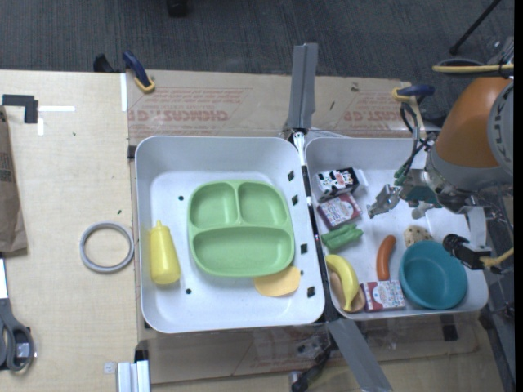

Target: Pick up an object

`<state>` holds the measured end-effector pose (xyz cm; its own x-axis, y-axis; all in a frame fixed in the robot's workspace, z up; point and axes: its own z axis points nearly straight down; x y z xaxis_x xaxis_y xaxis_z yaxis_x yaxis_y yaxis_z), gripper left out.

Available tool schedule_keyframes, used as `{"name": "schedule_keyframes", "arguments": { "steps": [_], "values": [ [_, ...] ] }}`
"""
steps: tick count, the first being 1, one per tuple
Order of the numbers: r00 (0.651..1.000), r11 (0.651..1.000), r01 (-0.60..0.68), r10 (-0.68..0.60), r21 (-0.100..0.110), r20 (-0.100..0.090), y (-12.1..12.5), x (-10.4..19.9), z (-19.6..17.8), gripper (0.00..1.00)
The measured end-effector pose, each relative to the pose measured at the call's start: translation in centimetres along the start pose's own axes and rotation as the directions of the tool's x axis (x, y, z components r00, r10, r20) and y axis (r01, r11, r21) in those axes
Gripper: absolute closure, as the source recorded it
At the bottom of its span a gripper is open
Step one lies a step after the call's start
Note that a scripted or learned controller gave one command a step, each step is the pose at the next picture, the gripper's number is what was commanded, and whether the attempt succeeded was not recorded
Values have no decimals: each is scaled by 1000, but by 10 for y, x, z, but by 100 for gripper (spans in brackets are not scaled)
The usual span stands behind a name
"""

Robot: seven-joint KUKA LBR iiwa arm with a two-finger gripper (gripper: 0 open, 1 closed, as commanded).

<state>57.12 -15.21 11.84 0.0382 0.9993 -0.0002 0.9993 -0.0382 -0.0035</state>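
You see the arm (478,129) reaching in from the right, over the right bin (372,155). Its jaws (395,196) hang above the bare white floor in the middle of this bin — they look parted, and nothing is between them.

Below and around the jaws lie the objects. A black-and-white packet (337,181) and a dark red packet (338,211) sit near the left wall, with a green pepper (341,237) just under them. An orange sausage (385,256) lies beside a teal bowl (432,275), and a speckled cookie (417,235) touches the bowl's rim. A banana (344,278) and a small red box (382,296) rest at the near edge.

In the left bin (155,170) you find a green divided plate (241,228), a yellow bottle (163,253) beside it, and a yellow chip (277,283) partly under the plate. On the table (61,178) lies a grey ring (107,246).
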Motion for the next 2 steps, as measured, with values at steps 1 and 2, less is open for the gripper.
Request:
{"name": "schedule_keyframes", "arguments": {
  "steps": [1,2],
  "values": [
    [979,978,206,-206,-17,3,-67,15,24,0],
    [979,979,203,-203,-13,-1,-67,15,16,100]
  ]
}}
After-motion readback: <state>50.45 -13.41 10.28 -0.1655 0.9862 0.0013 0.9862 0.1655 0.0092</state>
